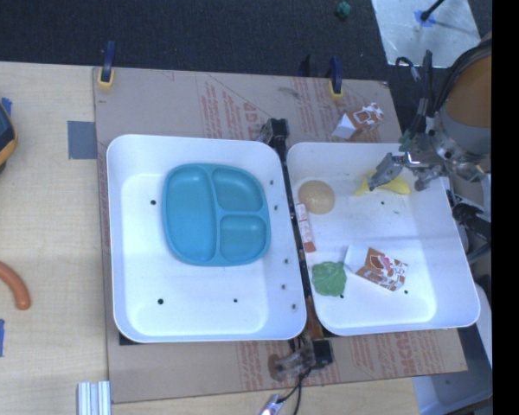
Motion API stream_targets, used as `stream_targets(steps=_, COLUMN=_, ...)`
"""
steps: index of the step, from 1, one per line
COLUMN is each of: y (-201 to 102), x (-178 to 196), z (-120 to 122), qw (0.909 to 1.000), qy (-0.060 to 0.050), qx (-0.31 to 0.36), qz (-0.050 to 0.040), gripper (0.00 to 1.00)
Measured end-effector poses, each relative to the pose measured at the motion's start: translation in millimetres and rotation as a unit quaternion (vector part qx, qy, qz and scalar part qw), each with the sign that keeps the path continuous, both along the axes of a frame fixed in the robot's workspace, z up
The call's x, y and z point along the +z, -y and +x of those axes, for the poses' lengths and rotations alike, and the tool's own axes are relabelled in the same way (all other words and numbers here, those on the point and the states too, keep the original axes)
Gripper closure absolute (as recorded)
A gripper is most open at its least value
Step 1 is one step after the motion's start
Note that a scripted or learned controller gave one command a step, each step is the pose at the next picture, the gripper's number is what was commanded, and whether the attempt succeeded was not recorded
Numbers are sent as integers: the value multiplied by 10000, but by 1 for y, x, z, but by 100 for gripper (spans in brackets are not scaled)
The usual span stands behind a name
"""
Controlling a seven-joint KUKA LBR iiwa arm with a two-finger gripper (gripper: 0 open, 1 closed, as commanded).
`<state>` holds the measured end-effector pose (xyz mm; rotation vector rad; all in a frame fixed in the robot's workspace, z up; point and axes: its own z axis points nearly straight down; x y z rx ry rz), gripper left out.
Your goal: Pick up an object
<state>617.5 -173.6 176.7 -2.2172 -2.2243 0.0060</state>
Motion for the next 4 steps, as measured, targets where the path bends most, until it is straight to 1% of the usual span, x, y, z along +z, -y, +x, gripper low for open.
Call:
stream_targets(steps=1, y=-35, x=-61, z=-104, qw=10000, qy=-8, qx=10, qz=10, gripper=0)
stream_targets(steps=2, y=-7, x=-43, z=-35, qw=10000, qy=11, qx=2, qz=6, gripper=0)
stream_targets(steps=3, y=-7, x=-72, z=37, qw=10000, qy=5, qx=0, qz=14, gripper=0)
stream_targets(steps=4, y=-6, x=-60, z=38, qw=10000, qy=8, qx=16, qz=8, gripper=100)
